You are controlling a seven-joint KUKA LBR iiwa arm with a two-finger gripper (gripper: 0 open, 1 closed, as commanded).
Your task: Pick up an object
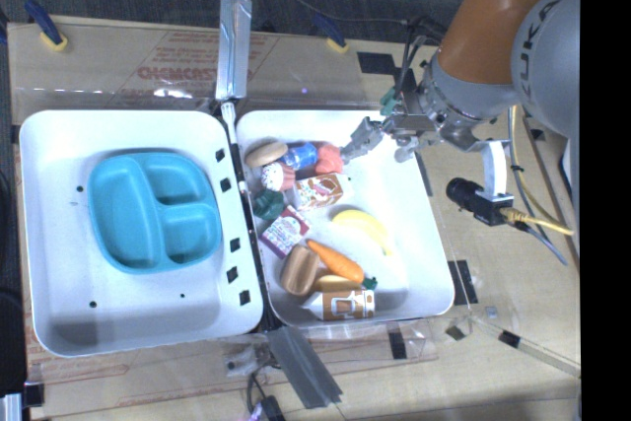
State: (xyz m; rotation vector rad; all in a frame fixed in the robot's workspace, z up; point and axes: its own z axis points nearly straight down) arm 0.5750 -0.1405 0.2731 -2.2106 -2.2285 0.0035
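I see the gripper (380, 135) hanging over the far right part of the right bin (419, 242), its fingers (361, 141) slightly parted with nothing between them. The toy pile lies just beside and below it in that bin. Nearest is a pink lump (330, 156), almost touching one fingertip, with a blue piece (303, 156) and a bread roll (265, 154) further toward the bin's left wall. A small carton (320, 190) sits below those; its print is too small for me to read. The banana (361, 228), smooth and curved, lies mid-bin, well below the gripper. The carrot (335, 260) rests slantwise across a brown bun (298, 271), and a brown bottle (345, 304) with a white label lies on its side against the bin's near wall. A dark green piece (267, 203) and a purple packet (283, 235) hug the left wall.

The left bin (49, 311) beside it holds a blue divided tray (155, 208), glossy plastic with rounded corners. Behind that bin, red lettering on the cardboard (177, 64) is blurred beyond reading. On the grey arm (552, 44) I can make out part of "KUKA".
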